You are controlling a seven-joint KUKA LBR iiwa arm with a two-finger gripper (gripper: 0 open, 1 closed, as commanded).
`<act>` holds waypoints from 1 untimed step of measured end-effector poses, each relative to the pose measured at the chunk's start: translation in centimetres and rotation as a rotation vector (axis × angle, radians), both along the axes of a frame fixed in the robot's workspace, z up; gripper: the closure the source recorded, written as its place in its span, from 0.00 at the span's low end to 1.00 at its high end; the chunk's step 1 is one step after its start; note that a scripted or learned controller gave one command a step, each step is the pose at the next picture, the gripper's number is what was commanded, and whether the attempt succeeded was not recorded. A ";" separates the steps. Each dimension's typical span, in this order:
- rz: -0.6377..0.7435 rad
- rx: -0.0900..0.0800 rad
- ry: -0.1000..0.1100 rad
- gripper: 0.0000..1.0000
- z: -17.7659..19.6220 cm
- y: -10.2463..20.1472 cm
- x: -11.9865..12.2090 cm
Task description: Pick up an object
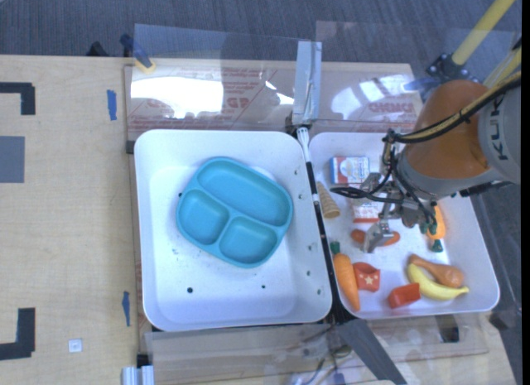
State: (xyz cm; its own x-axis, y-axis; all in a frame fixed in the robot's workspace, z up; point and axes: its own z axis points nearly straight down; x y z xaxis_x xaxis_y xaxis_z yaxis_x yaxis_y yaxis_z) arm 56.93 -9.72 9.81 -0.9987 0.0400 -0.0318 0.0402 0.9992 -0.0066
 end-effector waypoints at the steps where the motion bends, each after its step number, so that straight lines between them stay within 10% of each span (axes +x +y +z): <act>1: -0.103 0.007 0.007 0.00 -0.3 0.3 1.3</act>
